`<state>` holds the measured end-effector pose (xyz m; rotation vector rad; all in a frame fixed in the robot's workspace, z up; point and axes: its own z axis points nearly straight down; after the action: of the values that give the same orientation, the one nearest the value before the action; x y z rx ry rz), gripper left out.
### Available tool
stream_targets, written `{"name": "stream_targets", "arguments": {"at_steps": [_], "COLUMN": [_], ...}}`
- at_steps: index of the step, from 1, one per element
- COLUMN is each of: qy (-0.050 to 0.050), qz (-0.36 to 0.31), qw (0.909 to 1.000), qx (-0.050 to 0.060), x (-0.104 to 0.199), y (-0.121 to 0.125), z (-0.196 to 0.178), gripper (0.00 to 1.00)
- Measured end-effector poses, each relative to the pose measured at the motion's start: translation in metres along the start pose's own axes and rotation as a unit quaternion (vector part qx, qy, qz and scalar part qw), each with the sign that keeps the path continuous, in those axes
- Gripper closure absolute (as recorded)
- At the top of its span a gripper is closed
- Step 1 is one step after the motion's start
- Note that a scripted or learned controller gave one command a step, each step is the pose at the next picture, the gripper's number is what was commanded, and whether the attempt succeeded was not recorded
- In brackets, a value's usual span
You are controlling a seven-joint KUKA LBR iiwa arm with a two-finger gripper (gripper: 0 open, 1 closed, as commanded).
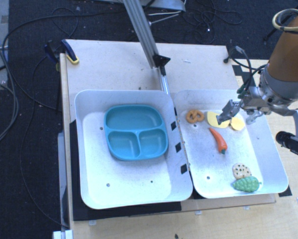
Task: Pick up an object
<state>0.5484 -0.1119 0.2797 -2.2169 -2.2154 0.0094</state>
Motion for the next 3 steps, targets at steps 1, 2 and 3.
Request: {"name": "stream_targets", "arguments": {"at_steps": [1, 2, 3], "qy": [-0.001, 0.000, 0.000], "qz": [-0.001, 0.001, 0.000], "qw": [1.0000, 1.0000, 1.0000], "qx": [-0.004, -0.002, -0.001], "x": [0.000, -0.010, -0.012], "y": [0.002, -0.001, -0.005], "z": [-0.005, 0.051, 0.115], "gripper": [0.00, 0.00, 0.00]}}
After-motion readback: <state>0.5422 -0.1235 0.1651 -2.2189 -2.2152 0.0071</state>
